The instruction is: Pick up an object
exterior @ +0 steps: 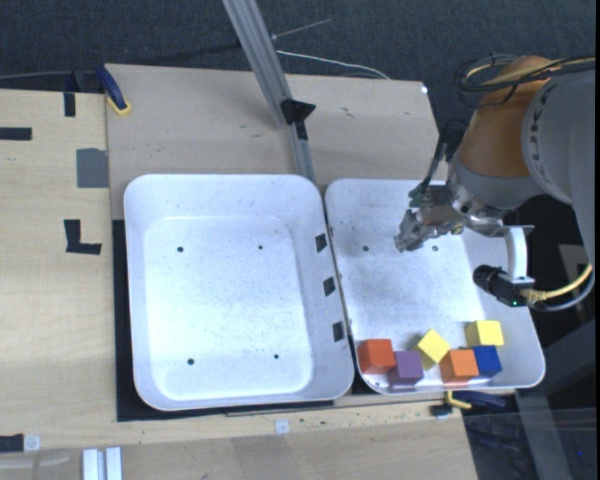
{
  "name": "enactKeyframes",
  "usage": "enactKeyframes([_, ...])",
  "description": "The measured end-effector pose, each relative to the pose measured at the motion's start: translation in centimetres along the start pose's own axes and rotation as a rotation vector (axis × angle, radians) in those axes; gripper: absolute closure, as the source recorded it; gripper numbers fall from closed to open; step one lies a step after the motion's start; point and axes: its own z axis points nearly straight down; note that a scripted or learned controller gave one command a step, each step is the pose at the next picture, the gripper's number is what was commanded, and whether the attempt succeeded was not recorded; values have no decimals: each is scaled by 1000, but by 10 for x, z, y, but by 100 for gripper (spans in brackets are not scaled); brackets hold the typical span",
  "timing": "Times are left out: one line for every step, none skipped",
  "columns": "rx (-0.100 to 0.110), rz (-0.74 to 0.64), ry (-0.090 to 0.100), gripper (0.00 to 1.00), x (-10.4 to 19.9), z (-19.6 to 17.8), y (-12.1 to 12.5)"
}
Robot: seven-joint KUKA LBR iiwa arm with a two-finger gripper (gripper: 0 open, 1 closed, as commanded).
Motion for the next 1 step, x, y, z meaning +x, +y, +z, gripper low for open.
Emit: enactKeyframes([-17,5,-7,100,14,-84,19])
